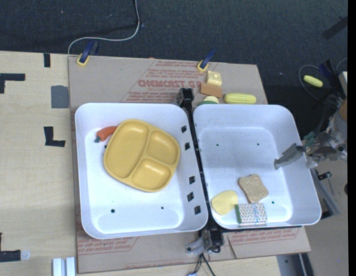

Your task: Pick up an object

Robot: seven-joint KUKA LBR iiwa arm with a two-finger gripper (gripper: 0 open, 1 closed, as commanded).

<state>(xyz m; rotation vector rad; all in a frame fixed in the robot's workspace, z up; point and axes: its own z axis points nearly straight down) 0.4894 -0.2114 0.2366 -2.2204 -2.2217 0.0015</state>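
Gripper [283, 158] sits over the right bin's [281, 117] right rim, carrying nothing; whether it is spread or pressed together cannot be told. Nearest candidates lie down-left of it near the bin's front wall: tan sponge [253, 188], yellow piece [224, 202], patterned packet [251, 213].

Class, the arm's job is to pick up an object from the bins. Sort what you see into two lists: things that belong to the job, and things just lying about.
Belong to the job:
gripper
yellow divided plate
orange piece
tan slice
yellow piece
patterned pad

Lying about, outside the bins:
corn cob
tan block
clamps
white cable
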